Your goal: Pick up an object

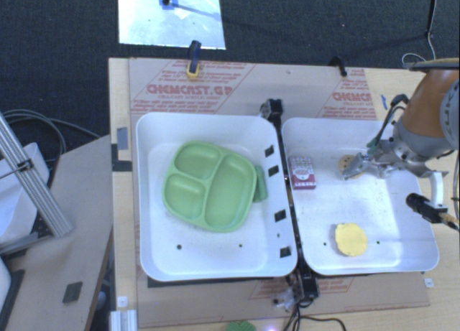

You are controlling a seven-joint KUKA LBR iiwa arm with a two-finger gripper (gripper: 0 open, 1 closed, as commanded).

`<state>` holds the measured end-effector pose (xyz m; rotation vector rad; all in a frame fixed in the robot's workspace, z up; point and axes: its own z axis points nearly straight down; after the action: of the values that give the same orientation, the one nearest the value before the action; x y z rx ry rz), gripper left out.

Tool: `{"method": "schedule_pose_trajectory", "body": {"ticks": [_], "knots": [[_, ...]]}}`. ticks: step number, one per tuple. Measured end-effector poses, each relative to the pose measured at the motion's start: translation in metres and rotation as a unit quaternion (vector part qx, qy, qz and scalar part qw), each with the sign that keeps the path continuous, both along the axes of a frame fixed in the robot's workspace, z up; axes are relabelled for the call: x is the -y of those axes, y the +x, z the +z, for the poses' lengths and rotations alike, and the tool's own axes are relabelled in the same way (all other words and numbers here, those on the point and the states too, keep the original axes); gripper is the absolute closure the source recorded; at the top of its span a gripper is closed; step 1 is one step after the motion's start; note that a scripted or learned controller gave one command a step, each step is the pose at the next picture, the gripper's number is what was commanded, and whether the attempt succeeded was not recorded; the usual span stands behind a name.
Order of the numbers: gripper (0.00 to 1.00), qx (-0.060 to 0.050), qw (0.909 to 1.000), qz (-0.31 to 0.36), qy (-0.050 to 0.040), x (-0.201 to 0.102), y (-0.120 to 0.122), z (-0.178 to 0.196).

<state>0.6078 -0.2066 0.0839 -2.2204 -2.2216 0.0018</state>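
The flat brown wooden bench (237,85) lies under me, printed with red lettering, and it bears two shallow white plastic bins side by side. The left bin (154,250) holds one thing, a light green plastic tray with three compartments (210,187), lying flat near the bin's middle with its right edge close to the wall the bins share. The right bin (402,250) holds three small things. My one grey arm with its orange band (431,110) reaches over this bin's far right side. My pincer (366,166) sits low over the upper middle of the right bin's floor; I cannot tell how far apart its tips stand, and nothing shows clearly between them. Next in size is one round yellow disc (350,240), flat on the floor toward the near edge, well apart from my pincer. Then one small red and white box (302,172), lying close to the shared wall on the left. Smallest is one tan round cookie-like piece (348,164), lying just beside my pincer's tip; whether they touch I cannot tell.
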Motion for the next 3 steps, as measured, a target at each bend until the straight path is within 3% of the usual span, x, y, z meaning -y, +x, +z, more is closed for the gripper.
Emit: {"method": "schedule_pose_trajectory", "body": {"ticks": [1, 2, 3], "knots": [[0.0, 0.004, 1.0, 0.003, -0.0004, -0.007, 0.039, 0.002], [1.0, 0.007, 1.0, 0.003, -0.0018, -0.005, 0.04, 0.015], [0.0, 0.007, 1.0, 0.003, -0.0021, -0.005, 0.04, 0.015]]}}
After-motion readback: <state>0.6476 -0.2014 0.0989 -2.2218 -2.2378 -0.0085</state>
